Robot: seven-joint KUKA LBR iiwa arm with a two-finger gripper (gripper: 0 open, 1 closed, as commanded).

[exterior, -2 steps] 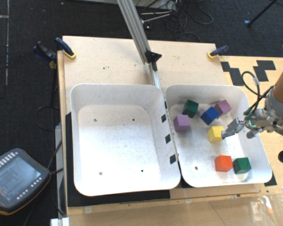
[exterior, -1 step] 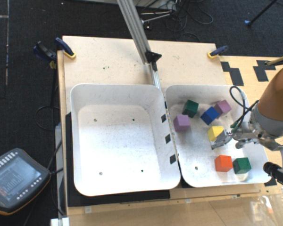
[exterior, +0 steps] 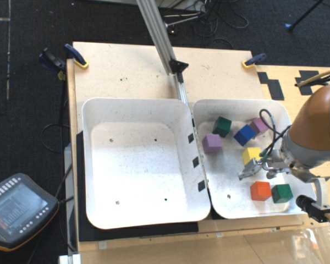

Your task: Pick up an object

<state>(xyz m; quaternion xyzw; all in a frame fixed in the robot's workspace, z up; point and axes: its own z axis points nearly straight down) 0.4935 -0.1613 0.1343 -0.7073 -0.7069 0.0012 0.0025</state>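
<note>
My pincer (exterior: 252, 169) hangs low over the right bin (exterior: 223, 210), fingers apart, nothing between them. Yellow cube (exterior: 251, 154) sits just above the fingertips, touching or nearly so; I can't tell which. Orange cube (exterior: 260, 191) lies just below, with a dark green cube (exterior: 282, 193) beside it on the right. Further up the bin: blue cube (exterior: 245, 135), pink cube (exterior: 258, 126), green cube (exterior: 222, 126), purple cube (exterior: 211, 143).

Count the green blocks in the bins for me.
2, both in the right bin: a dark green block near its far side, and a green block near its front edge beside the orange block. The arm may hide others.
</note>
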